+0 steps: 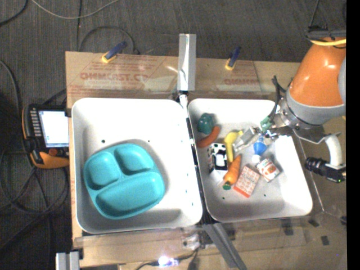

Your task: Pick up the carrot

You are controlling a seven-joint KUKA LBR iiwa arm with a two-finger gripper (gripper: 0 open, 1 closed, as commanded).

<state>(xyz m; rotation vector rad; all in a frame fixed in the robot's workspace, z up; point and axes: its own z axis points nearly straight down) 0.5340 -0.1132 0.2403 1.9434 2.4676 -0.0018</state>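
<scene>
The carrot (232, 170) lies in the right bin (292, 204), near its middle. It is orange, slanted, with its green end at the lower left. My gripper (246, 140) reaches in from the right and hangs just above and to the right of the carrot's upper end, over a yellow banana (230, 139). The carrot rests on the bin floor, apart from the gripper. Nothing shows as held.
Around the carrot lie a black-and-white item (218, 156), an orange-pink box (246, 180), a red-and-white packet (268, 169), a blue piece (259, 148), a red pepper (208, 136) and a green object (206, 120). The left bin (84, 117) holds a teal divided plate (125, 179).
</scene>
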